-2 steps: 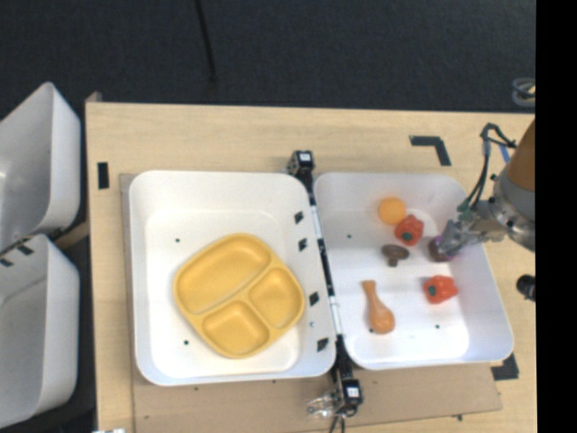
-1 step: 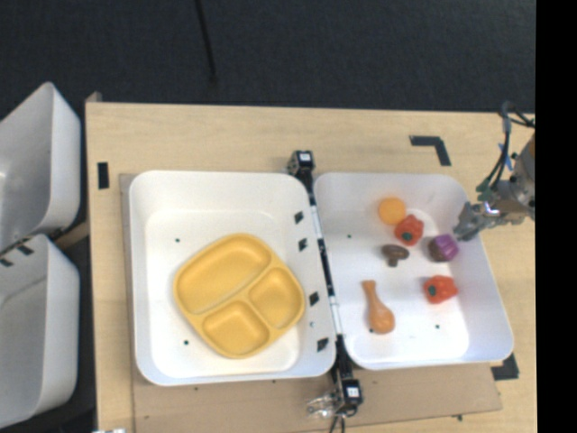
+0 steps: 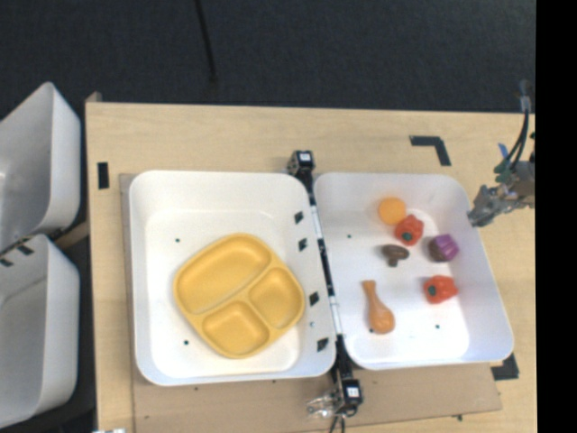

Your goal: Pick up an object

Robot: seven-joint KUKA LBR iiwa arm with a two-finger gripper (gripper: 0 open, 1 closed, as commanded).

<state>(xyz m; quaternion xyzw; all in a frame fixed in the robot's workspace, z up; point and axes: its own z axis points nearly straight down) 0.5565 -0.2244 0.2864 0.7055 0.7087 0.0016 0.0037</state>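
A pale wooden bench (image 3: 225,138) fills most of the frame, with dark floor along the top and white containers (image 3: 32,242) at the left edge. Two shallow white bins sit side by side on it. The left bin (image 3: 153,206) holds a yellow divided tray (image 3: 238,294). The right bin (image 3: 469,332) holds small toy foods: a tan drumstick (image 3: 378,308) low in the middle, a red piece (image 3: 440,289) right of it, a purple piece (image 3: 442,247), a red pepper (image 3: 409,229), an orange ball (image 3: 391,209) and a small brown piece (image 3: 395,253). The gripper (image 3: 491,204) sits at the right bin's upper right rim, nothing visibly between its fingers; whether it is released or clenched I cannot tell.
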